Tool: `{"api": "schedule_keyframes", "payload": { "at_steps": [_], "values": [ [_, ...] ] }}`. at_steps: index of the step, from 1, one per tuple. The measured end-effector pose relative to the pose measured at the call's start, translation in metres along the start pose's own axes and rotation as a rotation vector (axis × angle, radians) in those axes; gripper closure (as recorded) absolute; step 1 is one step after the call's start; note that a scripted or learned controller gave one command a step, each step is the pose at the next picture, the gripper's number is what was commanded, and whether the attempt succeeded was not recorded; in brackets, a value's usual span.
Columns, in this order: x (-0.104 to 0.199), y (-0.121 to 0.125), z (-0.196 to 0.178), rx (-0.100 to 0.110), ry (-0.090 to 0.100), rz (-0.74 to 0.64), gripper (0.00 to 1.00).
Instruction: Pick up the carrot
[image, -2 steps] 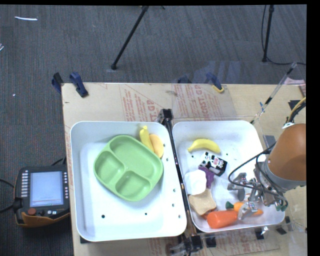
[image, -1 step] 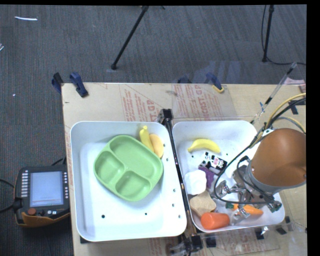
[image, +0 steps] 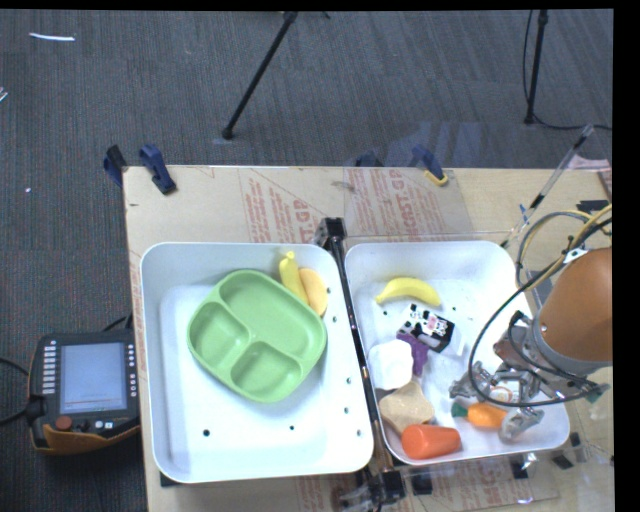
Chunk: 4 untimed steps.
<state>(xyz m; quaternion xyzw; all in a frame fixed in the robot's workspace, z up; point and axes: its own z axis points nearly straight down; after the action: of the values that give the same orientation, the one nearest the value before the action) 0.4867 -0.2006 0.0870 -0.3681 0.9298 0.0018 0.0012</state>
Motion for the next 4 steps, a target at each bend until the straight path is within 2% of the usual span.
{"api": "schedule_keyframes", "payload": {
  "at_steps": [1, 2, 3, 4],
  "values": [
    [-0.028, 0.025, 0.000, -0.002, -0.002, -0.618, 0.00],
    [0.001, 0.013, 0.001, -0.003, 0.000, -0.490, 0.00],
    [-0.001, 0.014, -0.008, -0.007, -0.006, -0.485, 1.00],
    [-0.015, 0.031, 0.001, -0.003, 0.000, -0.691, 1.00]
  ]
}}
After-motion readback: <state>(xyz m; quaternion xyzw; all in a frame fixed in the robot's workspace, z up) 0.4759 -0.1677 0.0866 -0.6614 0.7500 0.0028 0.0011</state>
